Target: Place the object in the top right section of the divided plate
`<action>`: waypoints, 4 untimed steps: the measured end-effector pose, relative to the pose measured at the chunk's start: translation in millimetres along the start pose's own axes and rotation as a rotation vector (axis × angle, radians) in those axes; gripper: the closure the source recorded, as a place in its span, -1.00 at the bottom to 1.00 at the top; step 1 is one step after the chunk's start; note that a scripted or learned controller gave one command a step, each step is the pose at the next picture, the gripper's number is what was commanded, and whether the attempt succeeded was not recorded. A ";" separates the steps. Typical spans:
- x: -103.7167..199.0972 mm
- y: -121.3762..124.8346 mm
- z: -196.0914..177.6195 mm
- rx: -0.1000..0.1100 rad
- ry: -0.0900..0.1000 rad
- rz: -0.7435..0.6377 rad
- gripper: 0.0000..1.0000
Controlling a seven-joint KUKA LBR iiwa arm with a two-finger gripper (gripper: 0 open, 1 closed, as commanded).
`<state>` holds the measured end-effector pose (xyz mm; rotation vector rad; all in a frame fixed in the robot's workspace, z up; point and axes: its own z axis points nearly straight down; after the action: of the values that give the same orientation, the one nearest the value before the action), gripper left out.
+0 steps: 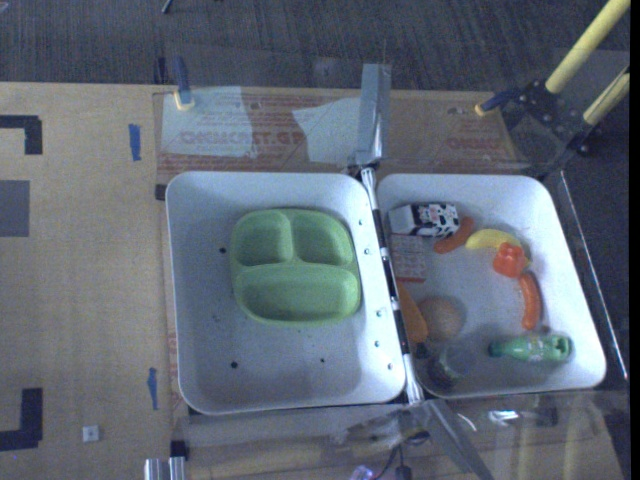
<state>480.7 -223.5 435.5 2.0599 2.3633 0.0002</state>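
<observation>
A green divided plate (295, 266) lies in the left white bin (200, 358), with two small sections at the top and one large section below. All three sections look bare. The right bin (570, 268) holds the loose objects: a black-and-white cow-print carton (425, 218), a yellow banana (492, 238), an orange piece (510, 258), a red-orange sausage (530, 301), a brown round item (442, 316), an orange carrot-like piece (412, 313), a green bottle (530, 347) lying on its side and a dark greyish item (447, 366).
A metal divider (375, 118) stands at the back between the bins. Yellow poles on a dark stand (575, 58) are at the top right. Blue tape marks (134, 141) sit on the wooden bench to the left.
</observation>
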 end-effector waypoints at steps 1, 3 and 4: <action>0.0 0.0 0.0 0.000 0.000 0.011 1.00; 5.7 0.5 0.2 0.002 0.001 0.312 1.00; 5.5 0.6 0.5 0.002 0.001 0.332 1.00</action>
<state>480.6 -217.9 435.0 2.4242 1.9920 0.0005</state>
